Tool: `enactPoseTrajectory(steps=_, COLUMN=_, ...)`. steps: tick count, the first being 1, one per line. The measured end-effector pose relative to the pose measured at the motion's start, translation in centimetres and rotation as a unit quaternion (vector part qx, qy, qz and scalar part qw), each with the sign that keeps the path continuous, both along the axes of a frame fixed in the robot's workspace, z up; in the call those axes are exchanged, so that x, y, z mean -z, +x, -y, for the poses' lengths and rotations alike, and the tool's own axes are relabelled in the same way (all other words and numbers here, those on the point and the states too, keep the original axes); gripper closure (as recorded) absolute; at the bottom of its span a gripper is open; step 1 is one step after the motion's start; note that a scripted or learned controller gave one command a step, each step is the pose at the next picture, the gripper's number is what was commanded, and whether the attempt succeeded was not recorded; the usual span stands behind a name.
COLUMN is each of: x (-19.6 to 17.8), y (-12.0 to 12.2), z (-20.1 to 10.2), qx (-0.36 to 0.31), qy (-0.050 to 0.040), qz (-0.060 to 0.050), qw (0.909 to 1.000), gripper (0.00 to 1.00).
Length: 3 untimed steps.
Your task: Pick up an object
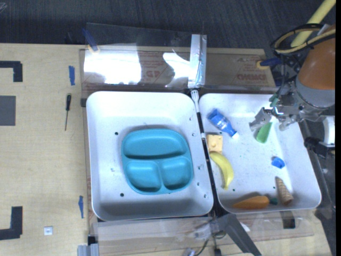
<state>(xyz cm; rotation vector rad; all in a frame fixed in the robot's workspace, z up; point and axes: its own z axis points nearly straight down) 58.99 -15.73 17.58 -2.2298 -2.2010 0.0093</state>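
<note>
The tool (273,116) is positioned over the far part of the right bin (311,169), gripping a green object (263,133) by its upper end. The object hangs close above the bin floor. Grasp appears complete; lift clear of the bin remains.

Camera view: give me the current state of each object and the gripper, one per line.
Gripper: over the right bin's far side, by the green object; grasp unclear.
Green object: at the gripper's tip, held or not unclear.
Blue bottle: lying on its side.
Banana: lying flat by the divider.
Carrot: lying along the near wall.
Blue divided tray: upright in the left bin.
</note>
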Motion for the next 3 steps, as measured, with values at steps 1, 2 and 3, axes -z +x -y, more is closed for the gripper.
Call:
enactPoseTrajectory(steps=1, x=7.9, y=1.3, z=1.5, qx=-0.03, qy=0.0007, qz=0.0, qw=0.9996, gripper=0.0)
enactPoseTrajectory(steps=2, x=6.1, y=1.8, z=1.6, qx=-0.03, qy=-0.0011, qz=0.007, qw=0.9995, gripper=1.0)
enactPoseTrajectory(steps=3, x=5.4, y=-1.9, z=0.0, qx=-0.025, qy=-0.0004, qz=0.005, qw=0.9997, gripper=1.0)
